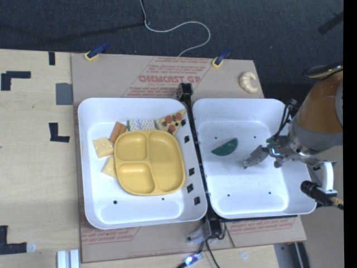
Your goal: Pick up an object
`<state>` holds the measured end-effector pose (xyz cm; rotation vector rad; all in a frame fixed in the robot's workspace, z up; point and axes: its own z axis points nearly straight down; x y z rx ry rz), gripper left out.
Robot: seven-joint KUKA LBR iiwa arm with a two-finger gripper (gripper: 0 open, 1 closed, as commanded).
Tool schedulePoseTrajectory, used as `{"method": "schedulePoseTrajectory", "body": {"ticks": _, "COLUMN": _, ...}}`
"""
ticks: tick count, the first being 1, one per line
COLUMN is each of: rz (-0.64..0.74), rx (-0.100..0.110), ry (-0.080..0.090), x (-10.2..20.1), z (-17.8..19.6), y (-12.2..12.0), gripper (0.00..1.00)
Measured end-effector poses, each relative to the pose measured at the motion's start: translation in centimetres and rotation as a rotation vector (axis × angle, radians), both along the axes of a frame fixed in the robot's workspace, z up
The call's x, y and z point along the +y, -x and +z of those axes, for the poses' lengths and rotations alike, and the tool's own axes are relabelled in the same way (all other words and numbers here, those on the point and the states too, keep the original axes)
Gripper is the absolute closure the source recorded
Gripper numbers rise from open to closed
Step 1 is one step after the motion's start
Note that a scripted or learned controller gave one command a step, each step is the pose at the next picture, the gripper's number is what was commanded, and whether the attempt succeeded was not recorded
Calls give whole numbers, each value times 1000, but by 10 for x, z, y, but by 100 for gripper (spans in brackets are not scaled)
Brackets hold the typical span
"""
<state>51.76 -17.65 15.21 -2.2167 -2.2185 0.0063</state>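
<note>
While I am watching from the overhead camera, the arm (318, 113) is reaching in over the right bin (251, 202) and its gripper (252, 159) is hovering low above the bin's floor; I cannot tell how it is set. A dark green object (225, 147) is lying just beside it, apart from it. Over in the left bin (139, 214), a yellow divided plate (149, 162) is sitting among flat food-like pieces (104, 147).
</note>
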Motion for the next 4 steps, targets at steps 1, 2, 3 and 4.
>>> {"method": "schedulePoseTrajectory", "body": {"ticks": 1, "rz": 1, "rx": 0, "ry": 0, "x": -2, "z": -49, "y": -7, "gripper": 0}}
{"method": "schedulePoseTrajectory", "body": {"ticks": 2, "rz": 1, "rx": -5, "ry": 2, "x": -1, "z": -68, "y": -7, "gripper": 0}}
{"method": "schedulePoseTrajectory", "body": {"ticks": 3, "rz": 1, "rx": -8, "ry": 3, "x": -1, "z": -57, "y": -8, "gripper": 100}}
{"method": "schedulePoseTrajectory", "body": {"ticks": 4, "rz": 0, "rx": -9, "ry": 2, "x": -9, "z": 0, "y": -12, "gripper": 100}}
